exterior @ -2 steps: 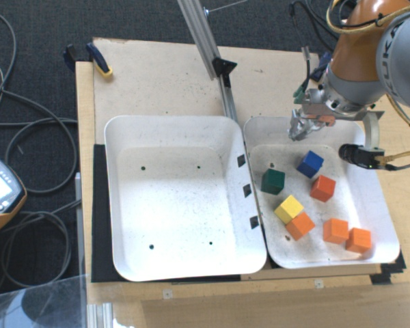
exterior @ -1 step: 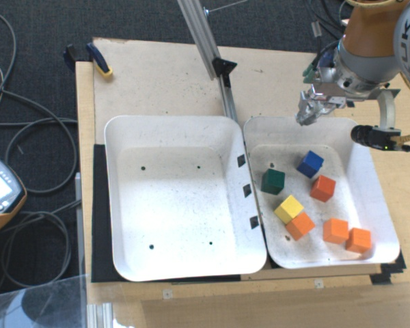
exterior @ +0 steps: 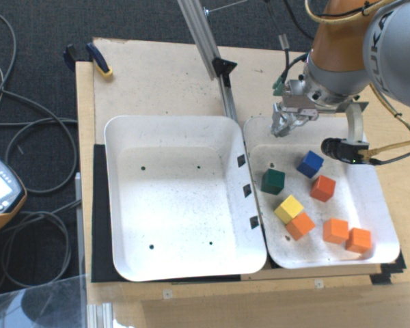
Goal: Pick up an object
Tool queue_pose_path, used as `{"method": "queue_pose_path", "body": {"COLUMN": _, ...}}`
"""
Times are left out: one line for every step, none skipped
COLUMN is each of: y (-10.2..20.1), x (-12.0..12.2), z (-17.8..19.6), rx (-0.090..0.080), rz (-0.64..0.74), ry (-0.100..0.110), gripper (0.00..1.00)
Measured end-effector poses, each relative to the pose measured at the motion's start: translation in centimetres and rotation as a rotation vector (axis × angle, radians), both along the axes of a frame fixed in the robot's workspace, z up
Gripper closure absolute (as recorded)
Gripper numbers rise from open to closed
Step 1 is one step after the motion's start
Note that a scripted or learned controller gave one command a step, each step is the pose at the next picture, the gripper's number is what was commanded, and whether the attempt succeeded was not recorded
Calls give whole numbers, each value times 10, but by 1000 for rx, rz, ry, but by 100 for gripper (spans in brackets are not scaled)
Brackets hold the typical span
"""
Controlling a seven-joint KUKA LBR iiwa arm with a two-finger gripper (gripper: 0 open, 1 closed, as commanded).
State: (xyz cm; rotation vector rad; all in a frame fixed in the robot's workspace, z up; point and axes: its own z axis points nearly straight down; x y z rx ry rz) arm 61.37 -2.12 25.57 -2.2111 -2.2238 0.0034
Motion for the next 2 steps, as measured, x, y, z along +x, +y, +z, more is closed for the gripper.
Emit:
{"method": "queue_pose_path", "body": {"y": 49, "x": -9, "z": -5, "rx": 0, "rz": 1, "ry": 0, "gripper": 100}}
{"method": "queue_pose_path", "body": {"y": 107, "x": -38, "z": -11, "rx": 0, "rz": 2, "ry": 1, "gripper": 100}}
